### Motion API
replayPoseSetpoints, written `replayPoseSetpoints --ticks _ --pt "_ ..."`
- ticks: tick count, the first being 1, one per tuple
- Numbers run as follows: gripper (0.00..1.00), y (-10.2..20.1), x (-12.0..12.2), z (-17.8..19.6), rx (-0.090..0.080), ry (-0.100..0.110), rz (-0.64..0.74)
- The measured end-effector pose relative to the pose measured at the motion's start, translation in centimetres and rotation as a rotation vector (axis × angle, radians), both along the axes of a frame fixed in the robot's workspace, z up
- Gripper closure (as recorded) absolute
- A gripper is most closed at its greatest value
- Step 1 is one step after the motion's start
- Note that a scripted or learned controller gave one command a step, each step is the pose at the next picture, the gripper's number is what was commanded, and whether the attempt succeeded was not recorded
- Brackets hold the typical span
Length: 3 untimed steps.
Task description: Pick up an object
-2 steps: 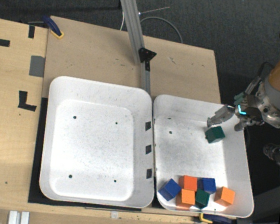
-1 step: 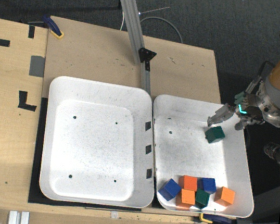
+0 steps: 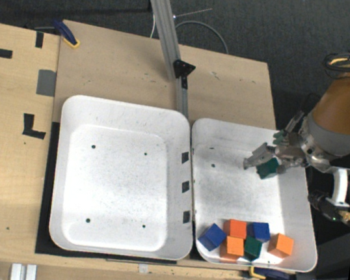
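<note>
My gripper [image 3: 265, 162] hangs over the upper right part of the right bin [image 3: 219, 196], reaching in from the right. A dark green block [image 3: 267, 170] sits between its fingers, held above the bin floor. Along the bin's near edge lies a cluster of blocks: a blue one [image 3: 212, 236], two orange ones [image 3: 237, 228] [image 3: 234, 246], a second blue one [image 3: 259, 230], a green one [image 3: 252, 247] and an orange one [image 3: 282, 245] at the right end.
The left bin [image 3: 116, 179] lies beside the right one, with a dark divider strip between them. A slanted metal pole [image 3: 169, 30] rises from the bench behind the bins. Black tape marks dot the wooden bench at left.
</note>
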<state>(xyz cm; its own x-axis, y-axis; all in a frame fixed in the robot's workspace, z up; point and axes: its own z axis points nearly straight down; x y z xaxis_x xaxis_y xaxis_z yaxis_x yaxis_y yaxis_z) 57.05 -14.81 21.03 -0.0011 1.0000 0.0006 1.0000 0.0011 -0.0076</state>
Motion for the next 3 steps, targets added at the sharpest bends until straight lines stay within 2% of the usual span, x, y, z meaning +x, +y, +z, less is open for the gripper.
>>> replayPoseSetpoints --ticks 2,3 --pt "0.0 -0.1 -0.3 -11.9 0.0 0.0 0.0" --pt "1.0 -0.1 -0.2 -10.6 0.0 -0.005 0.001"
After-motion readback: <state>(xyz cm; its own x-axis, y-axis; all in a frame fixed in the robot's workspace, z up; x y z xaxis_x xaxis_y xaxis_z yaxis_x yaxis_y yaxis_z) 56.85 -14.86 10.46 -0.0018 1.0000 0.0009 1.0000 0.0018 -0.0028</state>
